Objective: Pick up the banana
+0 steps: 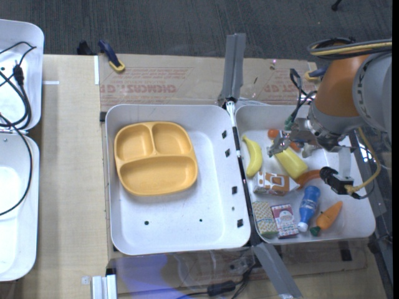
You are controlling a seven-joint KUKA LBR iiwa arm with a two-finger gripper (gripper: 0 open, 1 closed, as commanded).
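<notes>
Yellow banana (pixel 252 156) beside right bin's (pixel 361 224) left wall, gripper (pixel 282 143) just right

Just left of your metal-grey gripper (pixel 282 143) lies the yellow banana (pixel 252 156), and under the gripper a paler yellow bottle (pixel 292 162) rests in the white right bin (pixel 358 220). Below the gripper you see a brown-and-white carton (pixel 272 183), a red-and-white packet (pixel 285 221), a blue bottle (pixel 308 205) with a white cap and an orange carrot (pixel 328 217) tipped green. Far to the gripper's left, an orange-yellow divided plate (pixel 156 157) sits in the white left bin (pixel 181 223), and your arm (pixel 349 86) shows grey with an orange band.
</notes>
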